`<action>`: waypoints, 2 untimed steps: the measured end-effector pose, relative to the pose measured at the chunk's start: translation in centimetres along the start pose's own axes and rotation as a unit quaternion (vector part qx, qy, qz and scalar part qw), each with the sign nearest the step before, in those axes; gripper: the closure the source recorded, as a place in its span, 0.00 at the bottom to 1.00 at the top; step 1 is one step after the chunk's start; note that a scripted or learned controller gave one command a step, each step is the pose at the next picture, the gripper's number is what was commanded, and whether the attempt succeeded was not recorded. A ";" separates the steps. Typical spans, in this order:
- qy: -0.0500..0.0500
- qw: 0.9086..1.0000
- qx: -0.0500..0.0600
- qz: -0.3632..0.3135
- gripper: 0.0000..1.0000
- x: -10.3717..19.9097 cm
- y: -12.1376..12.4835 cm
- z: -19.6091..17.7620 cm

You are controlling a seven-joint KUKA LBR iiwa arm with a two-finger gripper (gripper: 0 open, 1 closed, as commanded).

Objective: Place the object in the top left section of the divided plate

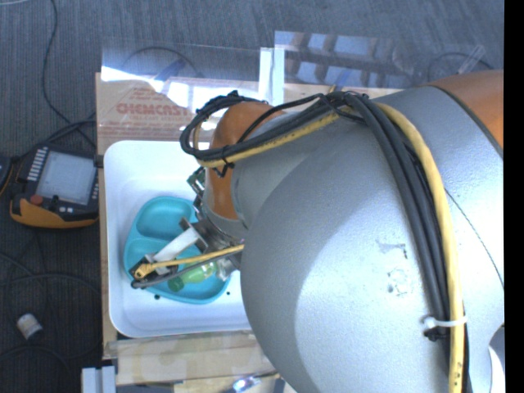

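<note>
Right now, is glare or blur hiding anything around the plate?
Camera view: bright glare washes out the cardboard above the white bin; the arm looms large and soft, blocking the right side; the blue divided plate is evenly lit and fairly sharp.

Looked like a robotics lab or test cell. Had a white bin [123, 219] on a makeshift bench over grey carpet [164, 15]. Left of the bin, lay an orange-edged handheld control pendant [56, 188] (screen dark), with loose black cables [45, 47] across the floor. Behind the bin, showed printed cardboard [147, 109].
</note>
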State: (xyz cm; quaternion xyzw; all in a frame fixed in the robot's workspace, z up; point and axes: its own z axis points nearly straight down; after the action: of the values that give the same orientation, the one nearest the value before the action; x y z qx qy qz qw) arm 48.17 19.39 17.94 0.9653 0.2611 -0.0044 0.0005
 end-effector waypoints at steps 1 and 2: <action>0.008 1.000 -0.003 0.004 1.00 2.2 -2.6 8.1; 0.009 1.000 0.000 -0.001 0.00 2.3 -3.0 7.9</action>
State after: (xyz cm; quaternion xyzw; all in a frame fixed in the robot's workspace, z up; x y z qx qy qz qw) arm 48.59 23.15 10.01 0.9651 0.2618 0.0041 -0.0021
